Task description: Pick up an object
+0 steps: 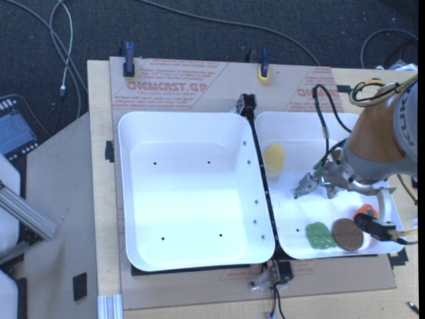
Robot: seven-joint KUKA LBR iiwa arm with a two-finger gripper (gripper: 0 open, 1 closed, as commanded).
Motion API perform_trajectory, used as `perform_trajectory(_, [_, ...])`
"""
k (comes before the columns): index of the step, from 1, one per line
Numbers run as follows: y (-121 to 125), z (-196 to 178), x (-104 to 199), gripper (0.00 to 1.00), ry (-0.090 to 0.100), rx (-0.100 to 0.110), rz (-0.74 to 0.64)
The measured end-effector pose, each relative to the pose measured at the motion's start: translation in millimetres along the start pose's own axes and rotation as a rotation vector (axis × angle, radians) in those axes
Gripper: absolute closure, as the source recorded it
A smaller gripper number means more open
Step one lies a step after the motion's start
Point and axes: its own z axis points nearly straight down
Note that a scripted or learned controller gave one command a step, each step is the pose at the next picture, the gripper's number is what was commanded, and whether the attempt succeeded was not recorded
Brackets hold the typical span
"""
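Several objects, among them a yellow piece (274, 158), a green lump (320, 235) and a brown disc (347, 234), lie in the right-of-frame bin (299, 130) while my gripper (307, 187) hangs among them, its opening I cannot tell, so I judge nothing picked yet.

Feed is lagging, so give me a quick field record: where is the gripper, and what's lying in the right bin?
gripper: over bare floor in the middle of the right bin
yellow piece: by the bin's left wall
green piece: near the bin's front edge
brown disc: close beside the green piece, on its right in view
orange piece: by the right wall, partly hidden by the arm
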Motion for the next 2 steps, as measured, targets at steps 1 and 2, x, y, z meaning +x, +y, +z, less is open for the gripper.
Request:
perform_trajectory(1, [2,-13,0,1.00,-0.001,-0.005,0.000])
perform_trajectory(2, [11,-62,-5,1.00,-0.002,-0.009,0.000])
